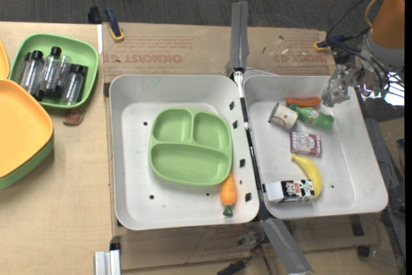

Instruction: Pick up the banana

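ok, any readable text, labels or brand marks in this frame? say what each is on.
"CHEMCAST", upside down, red print on the brown cardboard sheet behind the left white bin.
Red print on the cardboard behind the right white bin: too faint.
Pink packet, black-and-white carton, green bottle, small vials: labels too small.

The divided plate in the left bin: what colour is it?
Light green, seen clearly in the camera view: the divided plate.

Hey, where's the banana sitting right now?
The banana lies in the right bin, toward its front, just below the pink packet and touching the black-and-white carton.
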Robot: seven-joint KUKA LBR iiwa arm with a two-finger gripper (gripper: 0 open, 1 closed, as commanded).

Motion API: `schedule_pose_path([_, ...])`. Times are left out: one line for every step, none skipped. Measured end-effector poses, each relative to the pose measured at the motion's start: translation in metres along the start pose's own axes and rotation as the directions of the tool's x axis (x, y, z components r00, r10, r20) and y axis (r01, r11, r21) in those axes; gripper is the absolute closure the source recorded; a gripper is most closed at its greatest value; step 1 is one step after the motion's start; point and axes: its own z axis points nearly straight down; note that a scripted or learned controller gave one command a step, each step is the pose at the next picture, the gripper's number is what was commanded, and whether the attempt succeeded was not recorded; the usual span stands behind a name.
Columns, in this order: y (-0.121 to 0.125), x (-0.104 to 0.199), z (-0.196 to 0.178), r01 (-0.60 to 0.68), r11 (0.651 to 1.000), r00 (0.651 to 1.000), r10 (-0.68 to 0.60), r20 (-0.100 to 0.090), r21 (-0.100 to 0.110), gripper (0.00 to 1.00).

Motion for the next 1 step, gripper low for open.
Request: schedule_pose_path([-0.0063, 0.0158, -0.0434, -0.339, 0.941, 0.941, 0.339, 0.001, 0.001, 1.0])
